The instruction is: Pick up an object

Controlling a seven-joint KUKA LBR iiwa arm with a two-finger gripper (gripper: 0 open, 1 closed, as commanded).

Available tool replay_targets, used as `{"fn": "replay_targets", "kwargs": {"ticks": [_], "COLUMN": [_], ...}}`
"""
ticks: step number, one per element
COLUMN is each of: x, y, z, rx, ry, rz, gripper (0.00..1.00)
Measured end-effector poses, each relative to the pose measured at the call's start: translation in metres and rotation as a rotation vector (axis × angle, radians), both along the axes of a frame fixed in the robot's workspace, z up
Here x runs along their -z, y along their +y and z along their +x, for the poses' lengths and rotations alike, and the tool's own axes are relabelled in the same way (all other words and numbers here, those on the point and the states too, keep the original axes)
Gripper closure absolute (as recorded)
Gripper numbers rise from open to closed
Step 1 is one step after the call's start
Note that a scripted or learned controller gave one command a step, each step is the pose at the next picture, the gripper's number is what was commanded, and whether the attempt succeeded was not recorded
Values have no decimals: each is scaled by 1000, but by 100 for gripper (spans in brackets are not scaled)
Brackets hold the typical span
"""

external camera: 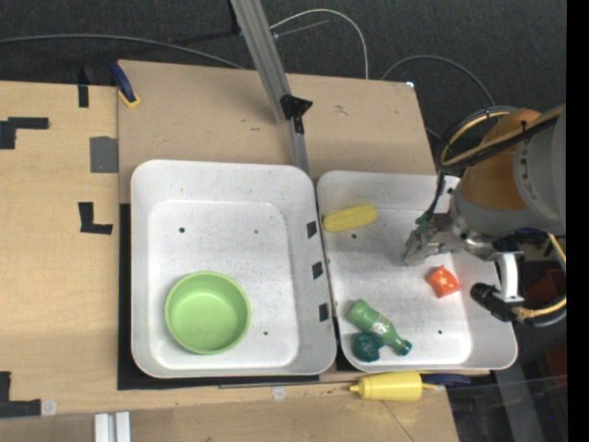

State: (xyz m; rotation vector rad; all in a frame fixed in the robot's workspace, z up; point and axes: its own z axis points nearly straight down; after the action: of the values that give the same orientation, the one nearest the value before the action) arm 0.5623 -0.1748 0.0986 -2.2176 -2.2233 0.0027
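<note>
Orange block [443, 282] lies on the right bin [396, 191] floor, just beside the hand [419, 250], apart from it. Nothing lifted yet; whole pick left to do. Hand low over bin, fingers narrow w/ nothing btwn them, arm [515, 178] reaching in from right. Yellow piece [350, 217] and green bottle [377, 324] untouched.

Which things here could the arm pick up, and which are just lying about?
Could be picked: orange block, yellow corn-like piece, green bottle, green bowl; gripper is over the right bin.

Lying about: yellow bottle, blue-yellow clamp.
</note>
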Motion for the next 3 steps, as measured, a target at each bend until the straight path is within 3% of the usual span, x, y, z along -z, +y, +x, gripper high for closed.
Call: {"fn": "replay_targets", "kwargs": {"ticks": [2,3], "x": [-110,-124], "y": [9,9], "z": [1,1], "rx": [1,1], "ry": [-6,-3], "rz": [-1,0], "gripper": [100,100]}}
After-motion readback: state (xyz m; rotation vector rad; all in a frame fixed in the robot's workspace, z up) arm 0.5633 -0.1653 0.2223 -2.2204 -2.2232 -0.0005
